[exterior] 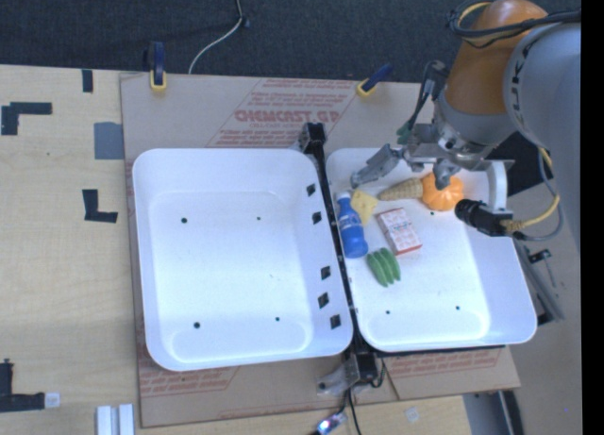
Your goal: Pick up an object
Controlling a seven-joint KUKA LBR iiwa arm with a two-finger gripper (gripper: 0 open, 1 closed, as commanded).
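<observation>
The arm (510,56) enters from the right and its far side is cut off by the frame edge. Its wrist hardware covers the rear of the right bin (491,315) and overlaps the orange object (440,193), so that object's full outline cannot be made out. The gripper (444,164) sits directly above the orange object; how far it is open, and whether it has hold of anything, cannot be told from this angle.

Count: 2 white bins, 5 loose objects, all in the right bin. Taking the blue bottle (350,229) as landmark: it lies against the divider between the bins. A small yellow piece (364,203) touches its upper right. A red-and-white card box (399,231) lies just right of it. A green object (384,266) lies below and right of it, near the box. A tan cone shape (399,190) lies up and right, its wide end meeting the orange object, which is farthest right.

The left bin (226,263) lies left of the bottle, beyond the divider.
</observation>
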